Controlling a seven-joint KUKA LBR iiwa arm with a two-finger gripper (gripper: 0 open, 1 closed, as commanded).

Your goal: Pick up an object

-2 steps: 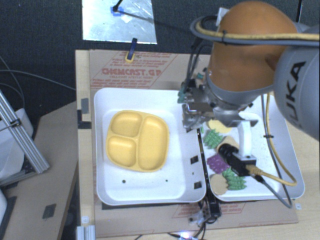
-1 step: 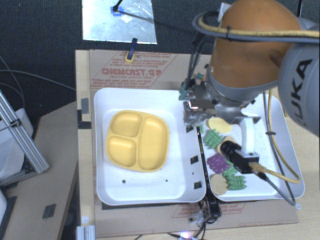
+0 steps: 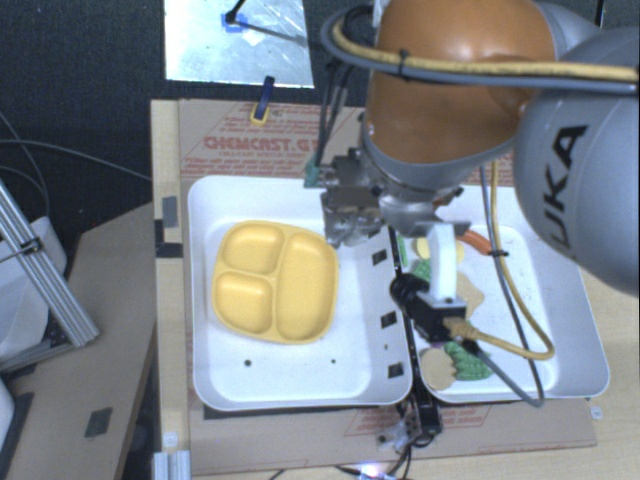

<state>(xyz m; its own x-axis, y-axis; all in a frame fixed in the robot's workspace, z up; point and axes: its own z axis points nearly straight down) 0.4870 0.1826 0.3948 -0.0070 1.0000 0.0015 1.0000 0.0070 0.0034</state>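
Note:
A yellow three-compartment plate (image 3: pixel 275 280) lies flat in the left bin (image 3: pixel 203 368), left of its middle. My gripper (image 3: pixel 346 226) hangs under the orange wrist at the far right corner of that bin, just above the plate's upper right rim and beside the wall between the bins. The right bin (image 3: pixel 588 360) holds several small items: a green toy (image 3: pixel 469 361) on a tan round piece (image 3: pixel 438 370) near the front, an orange piece (image 3: pixel 478 238) and a pale yellow piece (image 3: pixel 441 249) further back. The arm hides much of this bin.
Both bins rest on a cardboard sheet (image 3: pixel 240 143). A blue and yellow clip (image 3: pixel 262 101) lies on it behind the left bin, near a shiny metal sheet (image 3: pixel 235 23). An aluminium frame (image 3: pixel 40 273) stands at the far left.

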